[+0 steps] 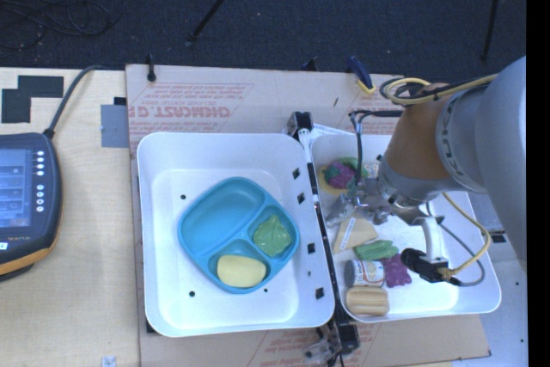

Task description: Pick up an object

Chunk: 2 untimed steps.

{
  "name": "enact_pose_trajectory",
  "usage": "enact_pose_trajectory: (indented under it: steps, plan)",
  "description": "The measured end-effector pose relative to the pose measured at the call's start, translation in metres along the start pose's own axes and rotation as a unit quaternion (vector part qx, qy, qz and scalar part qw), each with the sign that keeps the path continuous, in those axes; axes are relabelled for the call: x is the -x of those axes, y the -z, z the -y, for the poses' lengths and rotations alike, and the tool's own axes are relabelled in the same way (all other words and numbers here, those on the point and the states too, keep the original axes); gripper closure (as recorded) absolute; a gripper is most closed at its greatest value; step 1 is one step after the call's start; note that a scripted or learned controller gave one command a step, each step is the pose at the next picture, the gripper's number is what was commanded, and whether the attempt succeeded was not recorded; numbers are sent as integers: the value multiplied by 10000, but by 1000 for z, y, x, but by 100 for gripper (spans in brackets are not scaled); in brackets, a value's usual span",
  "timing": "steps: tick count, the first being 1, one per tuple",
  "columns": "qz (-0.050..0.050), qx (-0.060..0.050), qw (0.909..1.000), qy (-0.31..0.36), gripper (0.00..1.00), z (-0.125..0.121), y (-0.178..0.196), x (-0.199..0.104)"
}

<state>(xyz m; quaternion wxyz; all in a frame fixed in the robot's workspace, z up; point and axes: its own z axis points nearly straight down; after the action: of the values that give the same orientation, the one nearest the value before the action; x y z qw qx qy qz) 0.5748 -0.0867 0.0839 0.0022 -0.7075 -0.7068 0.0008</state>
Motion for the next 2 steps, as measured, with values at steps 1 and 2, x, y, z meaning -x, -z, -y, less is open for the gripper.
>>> enact_pose_trajectory:
  steps: [1, 2]
  plan:
    - [-14, -133, 9999, -14, 0, -66, -1, -2]
    - [-18, -61, 10000, 8, 0, -67, 0, 7]
